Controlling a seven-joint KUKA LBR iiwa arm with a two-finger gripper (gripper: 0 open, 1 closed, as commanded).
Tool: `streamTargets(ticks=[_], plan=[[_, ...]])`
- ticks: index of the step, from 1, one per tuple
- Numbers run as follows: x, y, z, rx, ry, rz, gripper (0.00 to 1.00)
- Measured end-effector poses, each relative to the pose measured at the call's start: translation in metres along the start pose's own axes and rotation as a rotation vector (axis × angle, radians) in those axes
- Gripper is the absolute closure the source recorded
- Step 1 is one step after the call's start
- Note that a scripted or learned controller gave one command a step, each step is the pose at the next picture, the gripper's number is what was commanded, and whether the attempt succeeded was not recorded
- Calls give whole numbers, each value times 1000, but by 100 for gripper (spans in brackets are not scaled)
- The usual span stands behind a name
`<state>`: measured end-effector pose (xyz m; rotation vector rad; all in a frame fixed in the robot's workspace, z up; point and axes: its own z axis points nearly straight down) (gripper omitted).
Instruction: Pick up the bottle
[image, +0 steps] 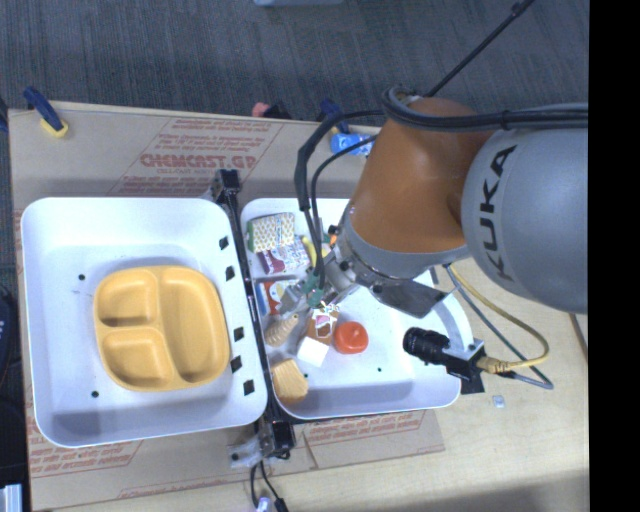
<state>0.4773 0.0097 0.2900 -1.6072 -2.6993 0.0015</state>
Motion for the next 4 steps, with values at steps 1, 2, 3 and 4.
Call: streamTargets(ticks=[1,2,3,4], plan=[[45,22,88,5,2,211,100],[26,14,1,0,-1,-293,100],[72,37,99,4,3,-533,100],[20,11,2,-1,-1,-663,100]])
